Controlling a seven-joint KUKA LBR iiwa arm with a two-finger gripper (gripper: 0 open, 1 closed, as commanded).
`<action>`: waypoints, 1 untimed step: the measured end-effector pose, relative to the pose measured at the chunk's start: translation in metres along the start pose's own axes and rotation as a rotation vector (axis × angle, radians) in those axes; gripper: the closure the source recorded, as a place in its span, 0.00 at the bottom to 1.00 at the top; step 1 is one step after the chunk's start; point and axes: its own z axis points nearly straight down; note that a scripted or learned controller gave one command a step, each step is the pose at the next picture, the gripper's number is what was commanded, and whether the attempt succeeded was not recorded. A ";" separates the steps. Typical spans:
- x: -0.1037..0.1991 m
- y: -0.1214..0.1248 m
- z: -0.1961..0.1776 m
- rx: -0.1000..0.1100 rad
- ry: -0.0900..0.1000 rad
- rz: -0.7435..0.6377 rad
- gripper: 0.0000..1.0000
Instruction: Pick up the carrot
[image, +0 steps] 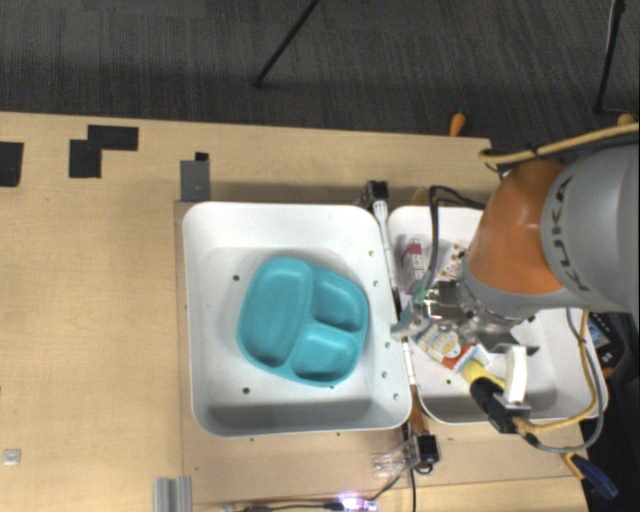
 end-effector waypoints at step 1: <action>-0.046 0.073 -0.001 -0.005 -0.004 -0.136 0.00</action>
